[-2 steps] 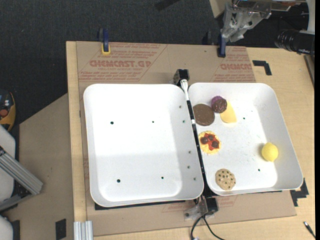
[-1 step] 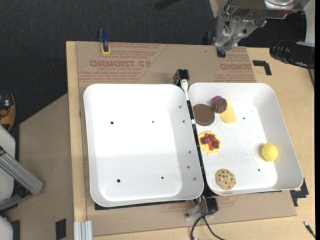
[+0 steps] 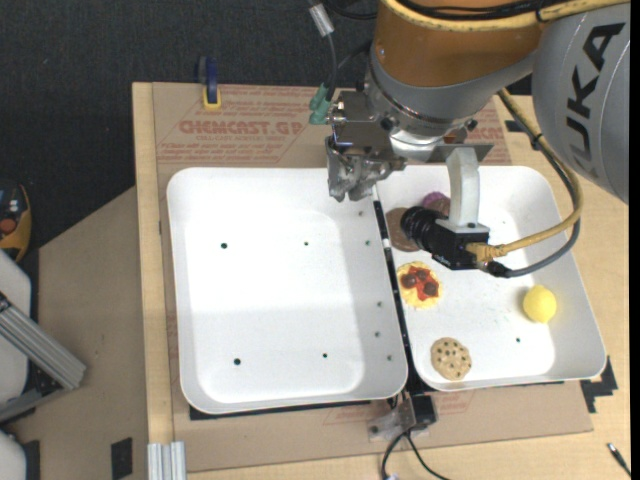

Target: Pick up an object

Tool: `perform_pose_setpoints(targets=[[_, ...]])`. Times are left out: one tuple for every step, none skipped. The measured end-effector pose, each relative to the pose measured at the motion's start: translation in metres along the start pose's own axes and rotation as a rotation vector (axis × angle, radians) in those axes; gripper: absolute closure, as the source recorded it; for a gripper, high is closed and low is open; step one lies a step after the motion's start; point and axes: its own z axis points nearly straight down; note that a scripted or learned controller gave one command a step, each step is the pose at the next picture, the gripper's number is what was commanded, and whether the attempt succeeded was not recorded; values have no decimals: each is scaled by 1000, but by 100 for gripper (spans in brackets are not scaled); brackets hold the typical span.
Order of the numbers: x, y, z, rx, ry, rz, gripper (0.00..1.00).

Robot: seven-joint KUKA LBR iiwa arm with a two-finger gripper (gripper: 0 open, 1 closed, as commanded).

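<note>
Over the far edge of the left bin (image 3: 270, 298), near where the two bins met, the gripper (image 3: 350, 180) hung; I could not tell if it was wide or narrow. In the right bin (image 3: 495, 333) the robot half hid a purple thing (image 3: 436, 201) and a brown disc (image 3: 400, 230). I saw clearly a smooth yellow ball (image 3: 540, 304), a bumpy round cookie (image 3: 451, 358) and a flat piece with red spots (image 3: 420, 284)
</note>
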Motion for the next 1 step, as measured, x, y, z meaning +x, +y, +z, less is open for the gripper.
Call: perform_pose_setpoints(targets=[[13,-44,13,-9,1,3,100]])
